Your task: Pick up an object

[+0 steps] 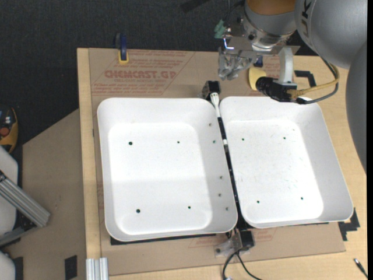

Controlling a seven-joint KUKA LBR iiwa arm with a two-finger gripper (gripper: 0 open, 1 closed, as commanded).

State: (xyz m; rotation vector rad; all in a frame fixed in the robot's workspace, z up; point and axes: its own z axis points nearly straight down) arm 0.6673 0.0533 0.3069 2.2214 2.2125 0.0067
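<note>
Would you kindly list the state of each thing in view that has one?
Left bin: level on the bench, touching the right bin.
Right bin: level on the bench.
Hand: raised beyond the bins' far edge, holding nothing visible.
Blue clamp: fixed on the board's far edge.

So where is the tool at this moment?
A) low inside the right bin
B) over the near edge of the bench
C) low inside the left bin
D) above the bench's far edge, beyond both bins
D: the tool hangs over the brown board past the far rims of the left bin and the right bin.
</note>
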